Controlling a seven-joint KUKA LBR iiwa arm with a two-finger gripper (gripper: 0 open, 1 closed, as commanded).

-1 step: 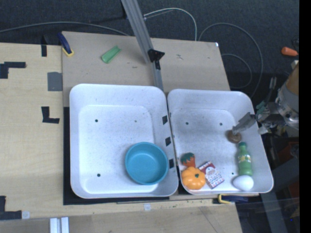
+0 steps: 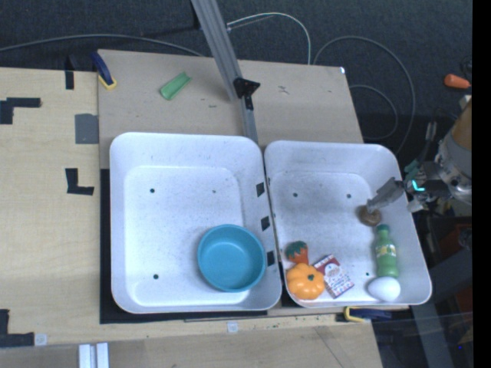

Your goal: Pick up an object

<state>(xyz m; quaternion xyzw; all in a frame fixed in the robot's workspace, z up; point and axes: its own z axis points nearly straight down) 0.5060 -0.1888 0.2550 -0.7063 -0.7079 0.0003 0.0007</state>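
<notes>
My gripper (image 2: pixel 381 196) reaches in over the right rim of the right bin (image 2: pixel 322 156), its tip just above a small brown round object (image 2: pixel 370 218); I cannot tell if they touch. Below that lies a green bottle (image 2: pixel 386 251) with a white egg (image 2: pixel 383 288) at its foot. An orange pumpkin (image 2: pixel 305 282), a red and white packet (image 2: pixel 335 275) and a small red and green toy (image 2: pixel 297 250) sit at the bin's front edge. A blue bowl (image 2: pixel 230 257) rests in the left bin (image 2: pixel 153 159).
A grey pole (image 2: pixel 219 37) slants across the bench behind the bins, ending in a black clamp (image 2: pixel 245 89). A green block (image 2: pixel 174 86) and a blue and yellow clip (image 2: pixel 103 70) lie on the board behind the left bin. Cables loop at the back right.
</notes>
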